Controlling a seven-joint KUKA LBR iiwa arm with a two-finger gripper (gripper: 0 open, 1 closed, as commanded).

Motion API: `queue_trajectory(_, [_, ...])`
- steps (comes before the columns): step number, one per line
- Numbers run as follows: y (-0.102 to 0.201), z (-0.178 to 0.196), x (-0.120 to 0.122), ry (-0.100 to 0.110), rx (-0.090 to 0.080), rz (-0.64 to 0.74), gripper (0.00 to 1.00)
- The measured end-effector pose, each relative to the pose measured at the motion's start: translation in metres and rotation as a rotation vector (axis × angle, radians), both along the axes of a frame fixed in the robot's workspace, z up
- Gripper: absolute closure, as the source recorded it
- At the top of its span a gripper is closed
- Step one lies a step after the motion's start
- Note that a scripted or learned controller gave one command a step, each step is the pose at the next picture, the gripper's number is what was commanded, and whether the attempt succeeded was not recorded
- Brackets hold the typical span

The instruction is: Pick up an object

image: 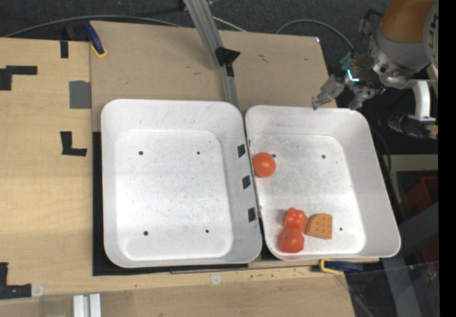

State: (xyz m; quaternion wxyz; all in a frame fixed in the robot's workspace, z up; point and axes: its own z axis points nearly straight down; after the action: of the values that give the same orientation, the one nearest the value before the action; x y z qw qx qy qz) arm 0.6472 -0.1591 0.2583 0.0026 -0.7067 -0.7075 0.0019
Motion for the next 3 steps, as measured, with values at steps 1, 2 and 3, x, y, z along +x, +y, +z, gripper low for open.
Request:
queue_trajectory(1, [0.000, 0.003, 0.001, -0.005, -0.002, 0.001, 0.00])
queue_trajectory(2, [0.005, -0.042, 0.002, -0.001, -0.002, 0.001, 0.00])
queue_trajectory(3, [0.008, -0.102, -0.008, 0.002, -0.001, 0.000, 0.00])
